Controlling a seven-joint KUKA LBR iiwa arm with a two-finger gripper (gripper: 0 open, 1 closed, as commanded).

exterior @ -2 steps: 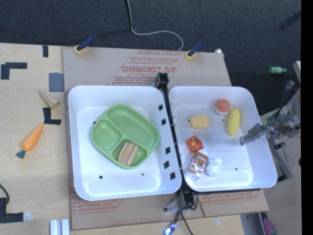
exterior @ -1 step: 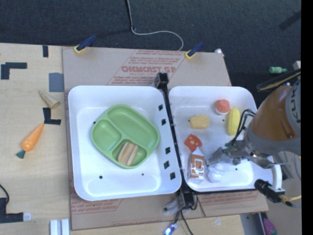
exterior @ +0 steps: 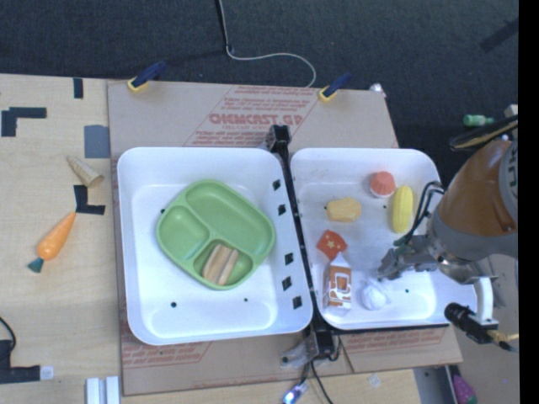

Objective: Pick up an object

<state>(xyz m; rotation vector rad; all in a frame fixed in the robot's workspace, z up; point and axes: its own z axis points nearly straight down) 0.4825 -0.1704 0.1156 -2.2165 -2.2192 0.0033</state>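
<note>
Two shallow white bins sit side by side on a bench; the left bin [exterior: 143, 251] holds a green divided plate [exterior: 216, 232] with a tan bread-like piece [exterior: 221, 263] in one compartment. The right bin [exterior: 421, 160] holds a yellow banana [exterior: 402, 208], a red round item [exterior: 382, 183], a yellow lump [exterior: 344, 209], a small red piece [exterior: 331, 243], an orange-and-white carton [exterior: 338, 284] and a small white object [exterior: 373, 295]. The arm's gripper [exterior: 394, 263] hangs low just above and right of the white object, nothing visibly in it, and how far its claw is spread cannot be told

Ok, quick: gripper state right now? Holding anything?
Gripper: low in the right bin, beside the small white object; open or closed cannot be told, nothing visibly held.
</note>
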